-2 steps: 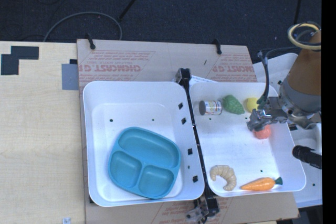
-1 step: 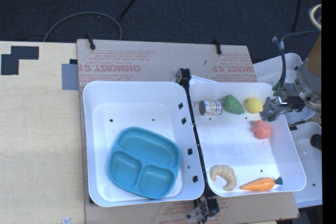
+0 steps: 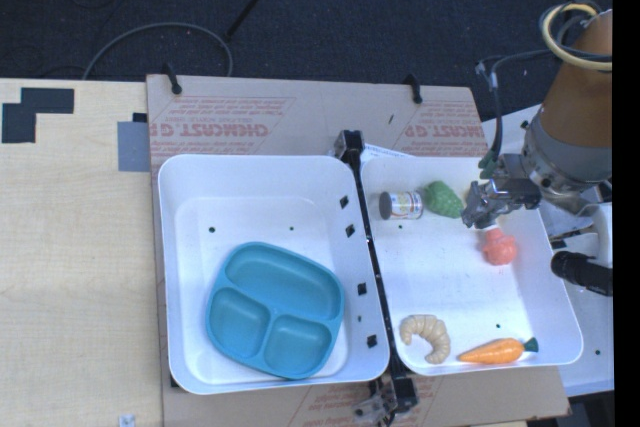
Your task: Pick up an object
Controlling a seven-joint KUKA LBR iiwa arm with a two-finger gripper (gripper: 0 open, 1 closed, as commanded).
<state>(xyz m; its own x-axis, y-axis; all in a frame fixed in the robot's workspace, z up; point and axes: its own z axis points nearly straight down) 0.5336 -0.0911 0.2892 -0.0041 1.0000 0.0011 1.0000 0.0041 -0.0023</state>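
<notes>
The right bin (image 3: 560,315) holds a small can lying on its side (image 3: 402,205), a green lumpy toy (image 3: 443,199), a pink-red round toy (image 3: 499,248), a cream croissant (image 3: 427,336) and an orange carrot (image 3: 492,351). My gripper (image 3: 482,211) hangs over the upper right of this bin, just right of the green toy and just above the pink toy. Nothing shows between its fingers.
The left bin (image 3: 190,190) holds a blue divided plate (image 3: 274,308). A black divider (image 3: 362,255) separates the bins. The grey arm with its orange band (image 3: 585,85) comes in from the right. A wooden table surface (image 3: 70,245) lies left.
</notes>
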